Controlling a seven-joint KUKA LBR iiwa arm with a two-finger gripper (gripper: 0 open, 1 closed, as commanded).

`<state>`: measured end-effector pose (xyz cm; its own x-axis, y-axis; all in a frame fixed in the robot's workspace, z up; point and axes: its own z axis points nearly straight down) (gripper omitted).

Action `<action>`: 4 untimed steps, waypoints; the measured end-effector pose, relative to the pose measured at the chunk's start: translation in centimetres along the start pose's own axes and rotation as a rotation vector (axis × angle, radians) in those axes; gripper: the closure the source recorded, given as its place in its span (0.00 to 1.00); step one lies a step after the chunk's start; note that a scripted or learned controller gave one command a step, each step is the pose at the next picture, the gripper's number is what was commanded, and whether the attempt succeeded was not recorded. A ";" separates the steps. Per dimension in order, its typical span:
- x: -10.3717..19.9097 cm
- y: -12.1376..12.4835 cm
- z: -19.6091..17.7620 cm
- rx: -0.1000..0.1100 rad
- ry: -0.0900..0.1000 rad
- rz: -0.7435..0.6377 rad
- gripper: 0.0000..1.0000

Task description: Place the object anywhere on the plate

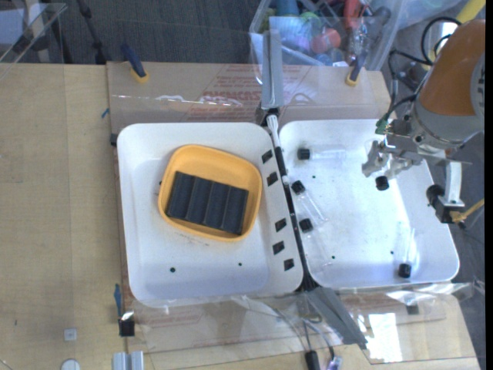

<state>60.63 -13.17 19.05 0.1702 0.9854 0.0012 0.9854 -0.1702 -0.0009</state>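
A yellow, rounded-square plate (176, 164) lies in the left bin (139, 268), slightly left of the bin's middle. A black ribbed rectangular object (209, 202) rests flat on the plate and covers most of its floor. My gripper (379, 173) hangs over the upper right part of the right bin (347, 260), far to the right of the plate and object. Nothing shows in it. The grey arm with its orange band (454, 75) comes in from the upper right.
Small black studs (303, 154) dot the right bin, and one sits near its front right corner (404, 269). Clear plastic bits (310, 204) lie near the divider (283, 206). A clear box of toys (331, 14) stands behind the bins.
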 end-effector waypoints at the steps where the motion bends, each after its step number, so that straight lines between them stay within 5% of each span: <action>1: 6.8 3.8 0.1 -0.001 -0.001 -0.133 1.00; 3: 14.2 3.7 -1.3 -0.003 -0.002 -0.320 1.00; 4: 13.9 -0.8 -0.1 0.002 0.000 -0.461 1.00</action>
<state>62.18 0.63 19.19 -0.2859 0.9583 0.0016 0.9583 0.2859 -0.0021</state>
